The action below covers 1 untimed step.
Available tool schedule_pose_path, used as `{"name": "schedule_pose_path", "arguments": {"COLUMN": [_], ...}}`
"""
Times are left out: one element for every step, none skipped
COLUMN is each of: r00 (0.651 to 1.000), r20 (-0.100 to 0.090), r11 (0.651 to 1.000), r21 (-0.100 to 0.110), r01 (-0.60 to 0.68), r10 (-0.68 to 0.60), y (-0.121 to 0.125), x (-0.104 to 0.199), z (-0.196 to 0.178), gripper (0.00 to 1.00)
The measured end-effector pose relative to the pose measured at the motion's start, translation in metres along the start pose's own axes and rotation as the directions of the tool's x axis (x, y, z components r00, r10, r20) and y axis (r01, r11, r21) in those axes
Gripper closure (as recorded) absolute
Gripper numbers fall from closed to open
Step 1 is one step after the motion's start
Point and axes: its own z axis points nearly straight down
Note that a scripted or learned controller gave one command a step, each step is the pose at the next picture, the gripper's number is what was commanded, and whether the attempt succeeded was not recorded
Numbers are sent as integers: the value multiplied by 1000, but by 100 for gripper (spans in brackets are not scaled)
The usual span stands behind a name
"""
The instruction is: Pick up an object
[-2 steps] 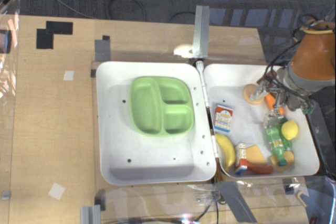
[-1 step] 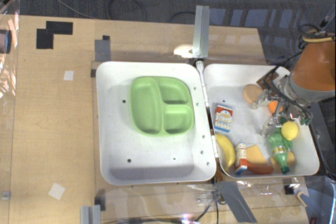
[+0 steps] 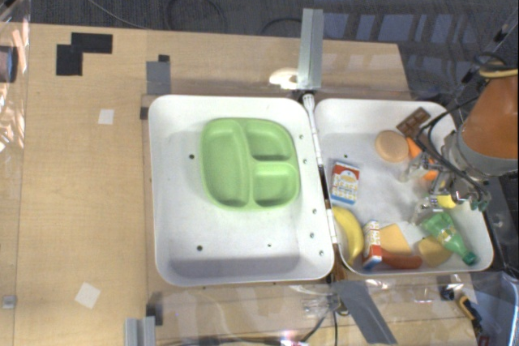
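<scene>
Dark grey carpet runs behind a pale wooden bench [image 3: 73,198], with black cables trailing across the floor at twelve o'clock. Two shallow white bins sit side by side on the wood. Inside the left bin [image 3: 174,255] lies a green divided tray [image 3: 247,164], three compartments facing up, a little toward twelve o'clock of the bin's centre.

Over in the right bin [image 3: 361,126] things are crowded toward five and six o'clock. A small printed carton [image 3: 345,183] lies flat near the divider at nine o'clock. Below it a banana [image 3: 350,231] curves along the wall, just beside a small can [image 3: 372,244] and a yellow wedge [image 3: 395,238] that rests against a red piece [image 3: 399,260]. A round tan object [image 3: 392,147] sits toward twelve o'clock, with a brown block [image 3: 412,122] beyond it near the bin's far rim. A green bottle [image 3: 448,231] lies tilted at four o'clock, touching a tan lump [image 3: 432,252].

Reaching in from three o'clock, the arm's orange band [image 3: 496,119] hangs above the bin's right side, and the gripper [image 3: 442,192] sits low over the clutter just above the green bottle. Something yellow and orange shows near the metal there, but I cannot tell whether the jaws are spread or closed, or whether anything is pinched.
</scene>
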Motion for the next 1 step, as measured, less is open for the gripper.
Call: {"name": "schedule_pose_path", "arguments": {"r00": [1000], "r20": [0], "r11": [1000], "r21": [-1], "r01": [16], "r10": [-16], "y": [52], "x": [-25], "z": [0], "gripper": [0]}}
